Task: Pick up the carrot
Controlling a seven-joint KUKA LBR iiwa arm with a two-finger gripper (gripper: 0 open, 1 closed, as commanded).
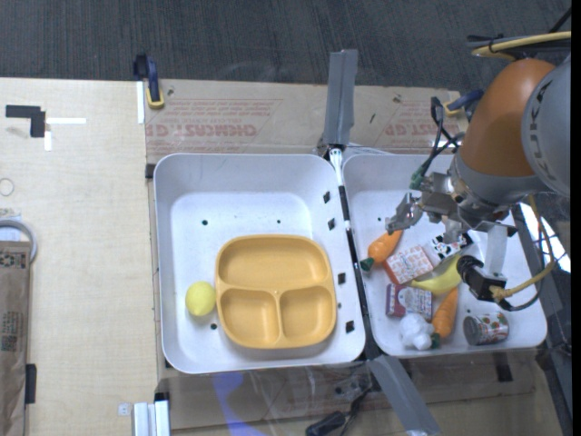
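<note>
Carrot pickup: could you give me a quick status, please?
Pincer poised just above carrot in right bin, no grip seen. Second carrot lies lower. Snack packet crowds target.

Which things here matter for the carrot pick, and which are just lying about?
For the job:
- carrot under the gripper
- second carrot near the right bin's front
- right bin

Lying about:
- yellow divided tray and lemon in the left bin
- banana
- small can
- white ball
- snack packets

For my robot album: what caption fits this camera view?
Robot's tool hovers above a carrot in the right bin.
</note>
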